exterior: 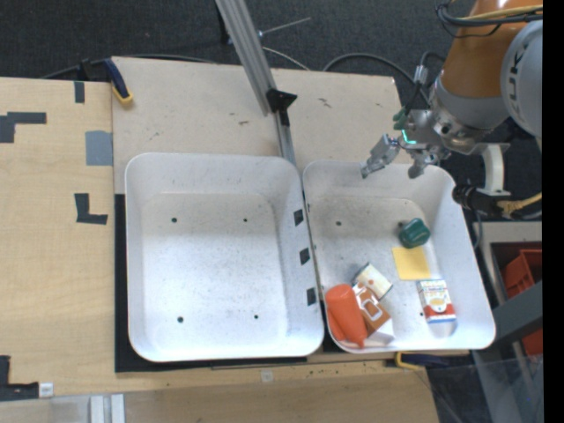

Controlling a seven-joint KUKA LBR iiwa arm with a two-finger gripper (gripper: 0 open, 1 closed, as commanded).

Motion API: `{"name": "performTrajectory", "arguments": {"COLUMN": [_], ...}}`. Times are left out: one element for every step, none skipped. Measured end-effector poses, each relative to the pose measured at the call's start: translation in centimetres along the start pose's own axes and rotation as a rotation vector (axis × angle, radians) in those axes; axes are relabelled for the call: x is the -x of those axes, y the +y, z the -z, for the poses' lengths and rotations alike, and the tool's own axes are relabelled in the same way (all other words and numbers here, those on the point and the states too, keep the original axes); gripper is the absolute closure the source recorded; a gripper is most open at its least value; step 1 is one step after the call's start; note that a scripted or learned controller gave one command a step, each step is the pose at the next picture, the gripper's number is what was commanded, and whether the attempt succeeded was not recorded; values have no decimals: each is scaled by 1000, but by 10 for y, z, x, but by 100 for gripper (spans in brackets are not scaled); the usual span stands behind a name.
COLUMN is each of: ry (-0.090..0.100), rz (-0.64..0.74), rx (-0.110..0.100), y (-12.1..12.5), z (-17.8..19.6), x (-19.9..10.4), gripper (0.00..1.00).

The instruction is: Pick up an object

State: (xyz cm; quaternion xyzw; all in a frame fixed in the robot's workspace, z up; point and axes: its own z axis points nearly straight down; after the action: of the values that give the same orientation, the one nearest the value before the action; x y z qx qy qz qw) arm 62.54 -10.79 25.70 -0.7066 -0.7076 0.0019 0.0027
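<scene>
Toys sit at the near end of the right bin (458,236) — orange cup (345,314), green lump (413,232), yellow card (411,262). My fingers (381,159) hang spread over its far edge — holding nothing.

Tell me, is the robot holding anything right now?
No, nothing. The pincer hangs open over the far edge of the right bin, with nothing between its fingers. The toys lie lower down in that bin.
</scene>
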Motion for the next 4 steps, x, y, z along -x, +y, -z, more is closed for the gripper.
{"name": "performTrajectory", "arguments": {"ry": [-1,-1,-1,-3], "rz": [1,0,0,0], "rx": [5,-1,-2,4], "y": [1,-5,-3,-4], "z": [3,-58,-122,-171], "x": [0,-8,-8,-9], "gripper": [0,0,0,0]}}
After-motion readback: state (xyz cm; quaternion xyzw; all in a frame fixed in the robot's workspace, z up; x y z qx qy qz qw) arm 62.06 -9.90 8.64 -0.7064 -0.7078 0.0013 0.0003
